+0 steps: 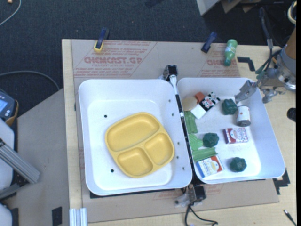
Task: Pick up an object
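A glossy yellow three-compartment plate (139, 144) lies in the left bin (89, 98). The right bin (270, 126) holds knobbly green lumps, small printed cartons and a silvery cylinder (243, 116). The gripper (257, 89) reaches in from three o'clock, hovering above the bin's two o'clock edge, fingers spread, holding nothing.

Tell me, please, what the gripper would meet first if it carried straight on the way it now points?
Probably the dark green lump: the gripper slants down and left toward it, with the small silver can close beside that line. Depth is hard to judge from above.
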`<state>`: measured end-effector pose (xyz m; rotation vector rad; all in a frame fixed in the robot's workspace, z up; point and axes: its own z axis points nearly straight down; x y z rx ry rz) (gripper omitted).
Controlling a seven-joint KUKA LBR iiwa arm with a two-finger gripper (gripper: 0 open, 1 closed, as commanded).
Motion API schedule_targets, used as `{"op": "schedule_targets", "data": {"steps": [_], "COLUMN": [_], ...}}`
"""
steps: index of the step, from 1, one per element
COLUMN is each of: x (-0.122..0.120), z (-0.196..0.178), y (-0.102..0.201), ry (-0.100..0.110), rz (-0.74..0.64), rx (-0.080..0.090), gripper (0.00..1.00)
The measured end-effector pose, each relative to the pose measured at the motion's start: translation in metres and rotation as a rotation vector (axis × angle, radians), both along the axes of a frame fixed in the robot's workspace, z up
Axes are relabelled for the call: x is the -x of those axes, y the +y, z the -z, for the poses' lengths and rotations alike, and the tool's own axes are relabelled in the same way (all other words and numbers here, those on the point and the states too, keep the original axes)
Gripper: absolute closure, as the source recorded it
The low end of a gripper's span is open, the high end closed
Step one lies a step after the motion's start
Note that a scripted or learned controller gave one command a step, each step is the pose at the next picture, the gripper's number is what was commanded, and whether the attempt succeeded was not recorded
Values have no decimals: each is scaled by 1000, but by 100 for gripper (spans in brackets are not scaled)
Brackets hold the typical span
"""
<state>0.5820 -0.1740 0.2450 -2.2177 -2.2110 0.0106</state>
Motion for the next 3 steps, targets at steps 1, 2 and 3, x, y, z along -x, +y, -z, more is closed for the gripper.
{"op": "schedule_targets", "data": {"steps": [1, 2, 3], "x": [-2, -8, -8], "z": [-7, 39, 82], "y": [0, 6, 6], "ry": [-13, -5, -5], "rz": [-3, -5, -3], "rx": [3, 0, 0], "gripper": [0, 0, 0]}}
